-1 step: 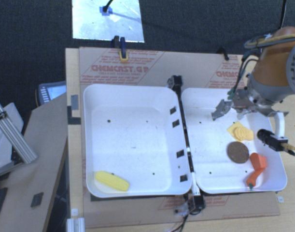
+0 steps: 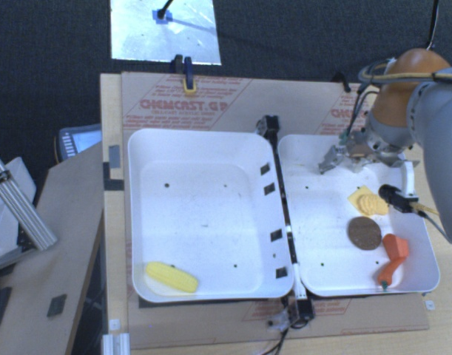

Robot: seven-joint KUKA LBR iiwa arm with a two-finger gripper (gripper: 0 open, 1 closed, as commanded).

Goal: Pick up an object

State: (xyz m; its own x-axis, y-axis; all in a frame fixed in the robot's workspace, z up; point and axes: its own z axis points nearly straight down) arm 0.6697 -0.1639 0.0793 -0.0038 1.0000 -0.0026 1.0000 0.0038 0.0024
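My gripper (image 2: 335, 159) hangs over the far part of the right bin (image 2: 314, 272), near its back wall, with nothing visibly held in it. Three objects lie toward that bin's right side: a yellow ridged piece (image 2: 368, 201), a flat brown disc (image 2: 365, 233) just in front of it, and an orange carrot (image 2: 392, 257) by the near right corner. All three are apart from the gripper, to its right and nearer the front. A yellow corn cob (image 2: 171, 276) lies in the near left corner of the left bin (image 2: 203, 146).
A black divider with clips (image 2: 279, 198) runs between the two bins. The grey arm with its orange band (image 2: 410, 87) reaches in from the right above the right bin's far corner. A cardboard sheet (image 2: 211, 102) lies under both bins.
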